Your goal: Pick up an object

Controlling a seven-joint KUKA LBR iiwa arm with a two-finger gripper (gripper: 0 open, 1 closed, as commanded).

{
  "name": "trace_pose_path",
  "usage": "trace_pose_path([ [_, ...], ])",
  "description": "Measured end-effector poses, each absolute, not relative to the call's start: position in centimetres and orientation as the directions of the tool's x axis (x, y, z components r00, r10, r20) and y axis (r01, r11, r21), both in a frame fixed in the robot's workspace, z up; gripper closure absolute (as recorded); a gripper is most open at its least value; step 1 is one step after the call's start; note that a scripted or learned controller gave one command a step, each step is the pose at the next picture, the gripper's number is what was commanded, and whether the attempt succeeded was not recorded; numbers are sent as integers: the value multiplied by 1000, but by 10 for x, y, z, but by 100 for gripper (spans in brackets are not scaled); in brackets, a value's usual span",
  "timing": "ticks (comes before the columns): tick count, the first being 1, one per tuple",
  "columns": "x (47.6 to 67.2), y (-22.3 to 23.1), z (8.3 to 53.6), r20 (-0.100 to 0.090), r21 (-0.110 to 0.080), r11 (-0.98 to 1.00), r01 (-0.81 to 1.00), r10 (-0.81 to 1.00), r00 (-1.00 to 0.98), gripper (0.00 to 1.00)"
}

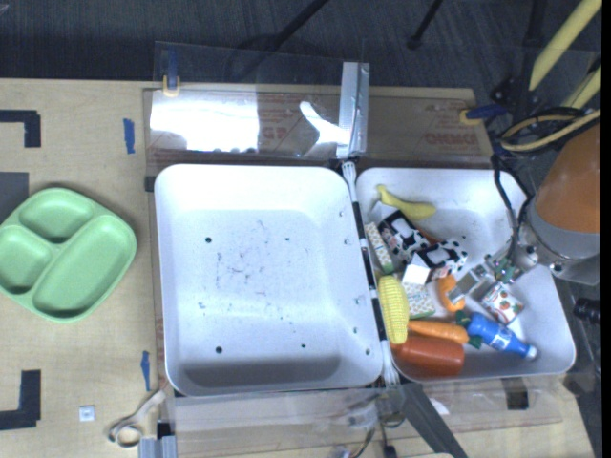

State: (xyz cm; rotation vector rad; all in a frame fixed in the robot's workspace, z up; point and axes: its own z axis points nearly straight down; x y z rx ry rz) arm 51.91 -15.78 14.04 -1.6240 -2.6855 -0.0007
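Objects for picking are gathered in the right bin [549, 284], mostly against its left and front walls. A yellow banana [406, 202] is seen near the back, a black-and-white patterned box [410, 239] just in front of it, a corn cob [392, 305] along the left wall, a carrot [437, 330] and a dark red sausage-like piece [431, 353] at the front, and a blue bottle [500, 339] beside them. A small carton with red print [503, 302] lies near the bottle. The left bin [258, 275] is bare, and a green divided plate [63, 253] rests on the tabletop [76, 132] well apart from both bins.

The gripper [477, 280] is lowered into the right bin, near an orange piece [449, 294] and the small carton. How the jaws stand cannot be told, since the metal parts are small and blurred here, and nothing can be confirmed between them.

Several risks are judged from this arrangement. The things are packed closely, some touching, so a jaw may land on top of a neighbour instead of passing beside the target, and the closing may then be blocked. Two items may be caught together and one dropped when lifted. The round shapes, such as the carrot and the bottle, are expected to roll or slip out under a partial grasp. The small carton may be pushed aside instead of gripped. A lift with nothing held is therefore quite possible.
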Motion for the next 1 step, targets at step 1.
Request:
trace_pose_path([
  [1, 562, -133, 91, -3, 2, 606, 795, 795, -606, 0],
])
